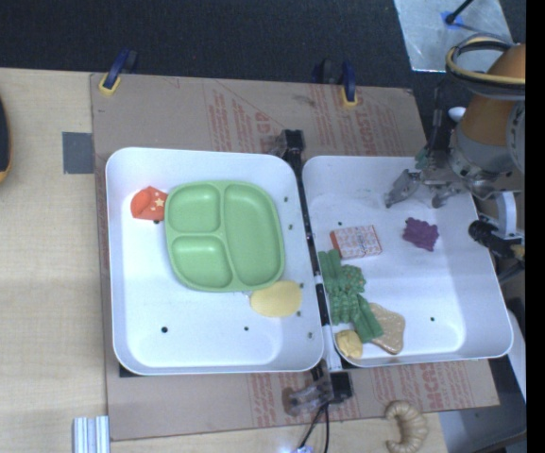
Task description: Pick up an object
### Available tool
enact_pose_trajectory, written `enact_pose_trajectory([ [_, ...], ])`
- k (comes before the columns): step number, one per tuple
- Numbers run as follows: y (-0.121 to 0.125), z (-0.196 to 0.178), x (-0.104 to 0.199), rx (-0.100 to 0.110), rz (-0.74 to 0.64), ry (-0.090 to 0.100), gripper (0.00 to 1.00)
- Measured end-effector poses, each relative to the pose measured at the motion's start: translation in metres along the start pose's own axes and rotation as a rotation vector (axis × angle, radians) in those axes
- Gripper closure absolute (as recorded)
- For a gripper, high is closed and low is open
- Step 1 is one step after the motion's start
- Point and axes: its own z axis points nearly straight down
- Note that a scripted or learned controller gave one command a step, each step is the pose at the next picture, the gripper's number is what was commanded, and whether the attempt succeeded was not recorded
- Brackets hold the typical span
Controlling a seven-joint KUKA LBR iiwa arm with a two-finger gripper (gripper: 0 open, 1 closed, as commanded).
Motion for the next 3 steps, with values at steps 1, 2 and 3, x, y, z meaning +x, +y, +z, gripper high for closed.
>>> enact_pose_trajectory([
  [1, -0.041, -0.053, -0.001, 0.006, 0.005, 0.002, 0.0],
  [2, -0.055, -0.025, 0.0, 0.009, 0.002, 0.001, 0.0],
  [3, -0.048, 0.002, 0.001, 0.01, -0.002, 0.002, 0.0],
])
